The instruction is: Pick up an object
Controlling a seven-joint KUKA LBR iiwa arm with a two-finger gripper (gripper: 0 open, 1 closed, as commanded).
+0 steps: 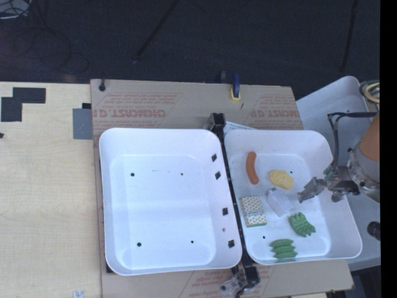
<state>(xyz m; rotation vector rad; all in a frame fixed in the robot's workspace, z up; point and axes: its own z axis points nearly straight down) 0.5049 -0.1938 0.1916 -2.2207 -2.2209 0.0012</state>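
A pale wooden surface (pixel 43 197) carries two bins; the right bin (pixel 338 151) holds a sausage (pixel 252 167), corn (pixel 281 179), and green pods (pixel 302 224). The tool (pixel 310 190) hovers between them, grip unreadable; descending there, it may close on nothing.

left bin (pixel 118 166) | right bin (pixel 322 144): sausage (pixel 252 167) left of corn (pixel 281 179)

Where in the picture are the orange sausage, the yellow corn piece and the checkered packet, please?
orange sausage (pixel 252 167): camera view, middle of its length.
yellow corn piece (pixel 281 179): camera view, centre of its top face.
checkered packet (pixel 253 210): camera view, centre of its patterned face.
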